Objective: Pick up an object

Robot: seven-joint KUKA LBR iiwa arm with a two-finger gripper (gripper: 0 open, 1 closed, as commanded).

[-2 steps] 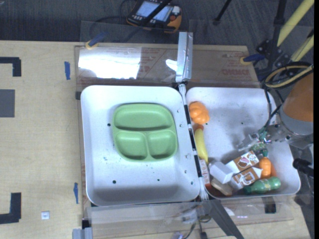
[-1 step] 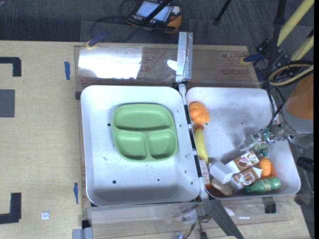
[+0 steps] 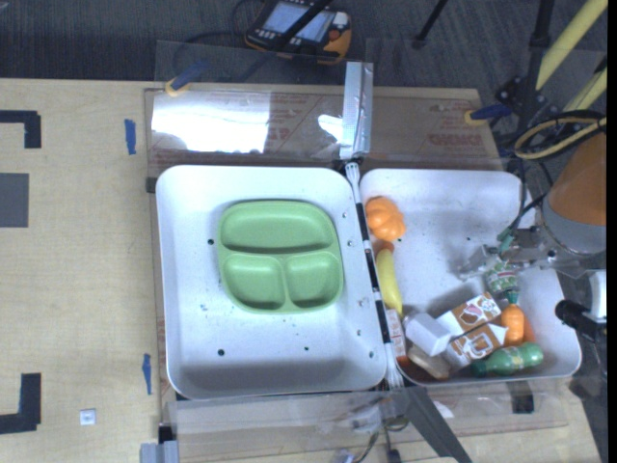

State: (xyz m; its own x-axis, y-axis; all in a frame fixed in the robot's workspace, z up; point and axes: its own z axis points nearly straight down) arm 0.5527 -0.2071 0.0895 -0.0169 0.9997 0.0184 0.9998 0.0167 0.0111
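Note:
The right white bin [image 3: 453, 196] holds several toy foods. An orange fruit [image 3: 385, 218] lies at its left wall, with a yellow banana [image 3: 388, 280] just below it. Near the front are a white carton [image 3: 429, 334], two brown-and-white cartons [image 3: 477, 312], an orange piece [image 3: 514, 323] and a green cucumber [image 3: 509, 359]. My gripper [image 3: 496, 258] hangs low over the bin's right side, directly above a small green-and-white item [image 3: 502, 285]. Whether it touches that item is unclear.
The left white bin [image 3: 183, 258] holds a green divided plate [image 3: 281, 255]. My arm's orange band [image 3: 583, 186] sits over the right bin's right rim. A metal divider [image 3: 357, 109] and a clear sheet stand behind the bins, with cables at the far right.

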